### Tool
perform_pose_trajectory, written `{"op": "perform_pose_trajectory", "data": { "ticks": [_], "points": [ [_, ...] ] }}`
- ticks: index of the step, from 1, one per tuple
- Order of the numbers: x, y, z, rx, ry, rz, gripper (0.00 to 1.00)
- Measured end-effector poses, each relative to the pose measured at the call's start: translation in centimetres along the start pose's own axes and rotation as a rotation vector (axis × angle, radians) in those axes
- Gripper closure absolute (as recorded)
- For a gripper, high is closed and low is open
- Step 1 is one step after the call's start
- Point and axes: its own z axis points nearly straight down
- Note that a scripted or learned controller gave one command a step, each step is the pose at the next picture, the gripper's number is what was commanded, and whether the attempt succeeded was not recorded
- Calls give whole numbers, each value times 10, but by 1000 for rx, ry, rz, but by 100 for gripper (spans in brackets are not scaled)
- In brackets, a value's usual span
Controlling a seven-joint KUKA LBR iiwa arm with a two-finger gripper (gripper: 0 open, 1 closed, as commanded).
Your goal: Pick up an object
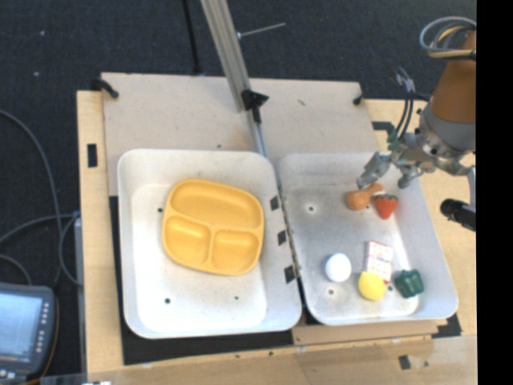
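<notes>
Currently the pincer (390, 169) hangs over the far right part of the right bin (309, 239), fingers spread wide, one finger (373, 169) toward the left bin and the other toward the counter's right edge. Nothing sits between them.

Nearest candidates lie just below and between the fingertips, on the near side of the pincer: an orange carrot-like piece (362, 197) and, touching or almost touching it, a red strawberry-like piece (386, 206). The orange piece's long axis runs roughly from the pincer's left fingertip down and away toward the left bin; its upper end lies close to that fingertip. Judgement: the coming move turns on a short descent with a slight shift toward the near rim, and the two pieces being so close together risks catching both or nudging one aside.

Further off, toward the near rim of the same bin: a white ball (338, 267), a yellow lemon-like piece (371, 285), a small pink-and-white packet (378, 259), a green piece (409, 282). A yellow divided plate (213, 226) lies in the left bin (136, 239), well apart from the pincer.
</notes>
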Motion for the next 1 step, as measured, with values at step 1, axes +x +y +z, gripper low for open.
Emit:
{"op": "perform_pose_trajectory", "data": {
  "ticks": [1],
  "points": [
    [0,0,0,0,0,-1,0]
  ]
}}
